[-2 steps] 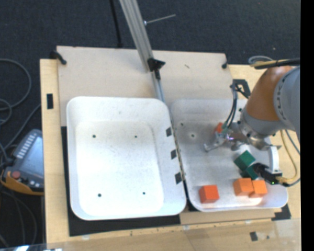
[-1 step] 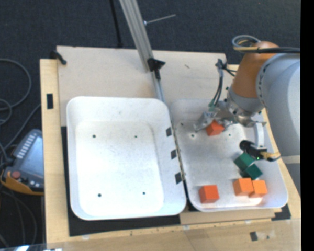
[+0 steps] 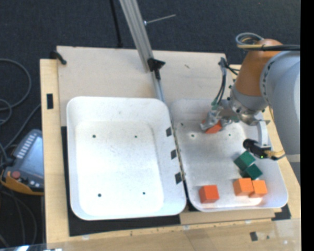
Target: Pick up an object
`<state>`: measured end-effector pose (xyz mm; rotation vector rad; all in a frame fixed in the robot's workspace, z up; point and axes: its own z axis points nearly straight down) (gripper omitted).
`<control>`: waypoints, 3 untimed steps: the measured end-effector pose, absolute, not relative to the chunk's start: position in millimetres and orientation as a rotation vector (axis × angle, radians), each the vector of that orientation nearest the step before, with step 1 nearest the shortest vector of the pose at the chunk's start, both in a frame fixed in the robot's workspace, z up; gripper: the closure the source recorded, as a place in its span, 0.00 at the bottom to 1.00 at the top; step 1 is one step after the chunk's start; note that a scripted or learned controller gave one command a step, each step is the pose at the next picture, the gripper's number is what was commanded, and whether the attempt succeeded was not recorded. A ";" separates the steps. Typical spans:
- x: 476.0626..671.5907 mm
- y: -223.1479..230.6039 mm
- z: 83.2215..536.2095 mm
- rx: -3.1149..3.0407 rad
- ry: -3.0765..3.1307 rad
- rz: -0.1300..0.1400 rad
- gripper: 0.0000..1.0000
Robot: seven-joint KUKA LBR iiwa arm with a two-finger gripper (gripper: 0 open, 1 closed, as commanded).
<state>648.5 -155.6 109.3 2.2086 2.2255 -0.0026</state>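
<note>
One red block (image 3: pixel 213 129) between jaws (image 3: pixel 211 123) — lifted.

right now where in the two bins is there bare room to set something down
The left bin has bare floor wall to wall. In the right bin, the middle strip between the claw up top and the orange block near the front wall is bare. The front right corner is crowded: green blocks and two more orange blocks.
</note>
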 end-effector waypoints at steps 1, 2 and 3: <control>654.7 -76.3 202.5 2.208 2.227 0.012 1.00; 652.4 -3.4 196.6 2.214 2.232 0.002 1.00; 602.6 76.9 196.2 2.215 2.234 -0.001 1.00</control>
